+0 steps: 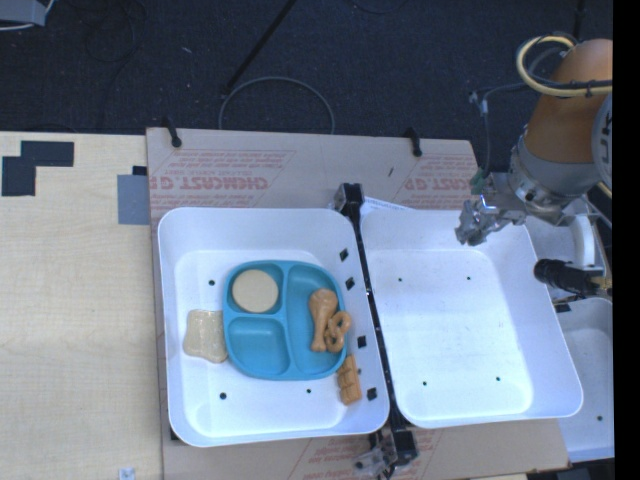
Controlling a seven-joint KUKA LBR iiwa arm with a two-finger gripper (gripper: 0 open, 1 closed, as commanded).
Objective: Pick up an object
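The cardboard sheet [250, 168] under the bins bears red print, upside down and too blurred to read surely.

Two white bins are sitting side by side, the left bin [190, 268] and the right bin [470, 338], each showing small black dots on its floor. A bright blue divided tray [265, 353] is lying in the left bin, carrying a pale tan round cookie [254, 290] and a golden-brown pretzel piece [328, 320]. A cream-coloured biscuit [205, 336] is resting left of the tray, and an orange-brown snack [349, 380] near its right corner. The surface [70, 318] is showing light wood with dark grey patches; brown cardboard [290, 173] is bearing faded red lettering. The arm [565, 118] is showing grey with orange.
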